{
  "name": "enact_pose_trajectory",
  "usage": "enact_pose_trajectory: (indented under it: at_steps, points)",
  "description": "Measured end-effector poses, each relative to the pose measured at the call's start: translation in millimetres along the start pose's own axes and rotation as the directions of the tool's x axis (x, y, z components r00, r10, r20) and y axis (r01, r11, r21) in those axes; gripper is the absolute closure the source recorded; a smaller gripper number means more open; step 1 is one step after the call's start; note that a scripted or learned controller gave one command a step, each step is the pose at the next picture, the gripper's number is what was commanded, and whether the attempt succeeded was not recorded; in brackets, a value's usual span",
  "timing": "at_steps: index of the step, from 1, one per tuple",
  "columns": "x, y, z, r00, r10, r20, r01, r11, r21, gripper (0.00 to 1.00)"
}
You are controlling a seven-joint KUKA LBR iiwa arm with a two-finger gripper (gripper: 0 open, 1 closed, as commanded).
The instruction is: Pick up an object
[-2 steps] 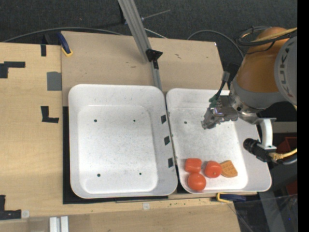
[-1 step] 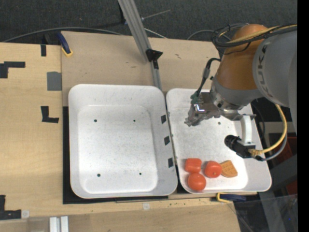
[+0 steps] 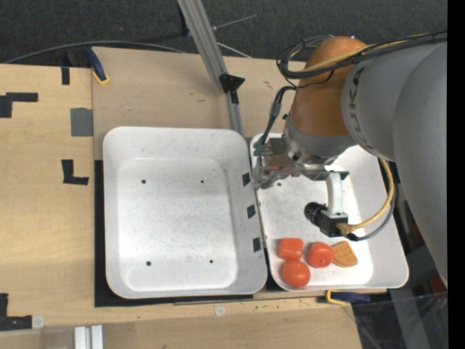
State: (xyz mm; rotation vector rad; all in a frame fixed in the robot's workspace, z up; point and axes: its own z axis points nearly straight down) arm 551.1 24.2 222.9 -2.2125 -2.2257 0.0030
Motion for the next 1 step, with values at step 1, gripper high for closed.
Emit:
enact_pose_trajectory:
  at_steps: [1]
  points:
    - [54.9,11.4,7.3,1.0,-0.001,0.0,0.001,1.0,-0.002,1.0]
